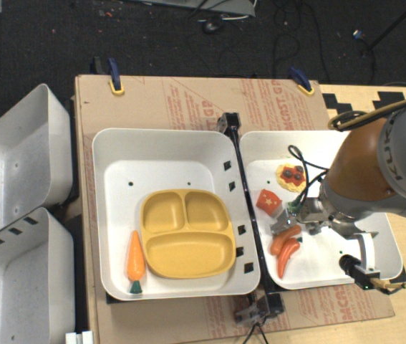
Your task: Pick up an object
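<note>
Within the right bin (374,272), a red pepper (286,251) lies beside a red block (268,201). Directly above it sits the claw (293,221); its opening cannot be told, apparently touching the pepper.

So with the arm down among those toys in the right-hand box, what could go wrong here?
1. The gripper sits where a red block and a red chili pepper lie close together, so it might nudge one aside or catch both.
2. The small pizza toy is close by and could get bumped.
3. The chili is thin and curved, so it may slip free.
</note>
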`<act>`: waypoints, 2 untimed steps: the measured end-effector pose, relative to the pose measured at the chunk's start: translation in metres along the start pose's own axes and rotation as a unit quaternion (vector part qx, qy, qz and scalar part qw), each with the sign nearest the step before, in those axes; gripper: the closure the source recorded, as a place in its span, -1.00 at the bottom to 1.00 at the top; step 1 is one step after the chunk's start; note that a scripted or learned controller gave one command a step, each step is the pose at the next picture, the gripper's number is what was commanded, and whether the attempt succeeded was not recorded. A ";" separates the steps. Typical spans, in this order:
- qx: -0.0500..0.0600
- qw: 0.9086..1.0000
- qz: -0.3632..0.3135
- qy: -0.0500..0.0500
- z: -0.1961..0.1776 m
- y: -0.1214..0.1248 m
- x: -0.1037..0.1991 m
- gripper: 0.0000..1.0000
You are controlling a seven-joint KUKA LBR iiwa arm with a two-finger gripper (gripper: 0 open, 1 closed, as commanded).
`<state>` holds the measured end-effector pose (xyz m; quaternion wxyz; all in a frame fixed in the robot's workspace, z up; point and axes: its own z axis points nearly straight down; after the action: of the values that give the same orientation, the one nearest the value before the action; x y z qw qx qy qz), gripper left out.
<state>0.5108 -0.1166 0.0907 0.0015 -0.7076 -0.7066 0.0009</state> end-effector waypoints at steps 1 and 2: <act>-0.001 1.000 0.001 0.000 -0.011 0.001 0.000 1.00; -0.003 1.000 0.000 -0.001 -0.060 -0.005 -0.008 1.00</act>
<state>0.5057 -0.1243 0.1507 -0.0012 -0.7079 -0.7063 -0.0007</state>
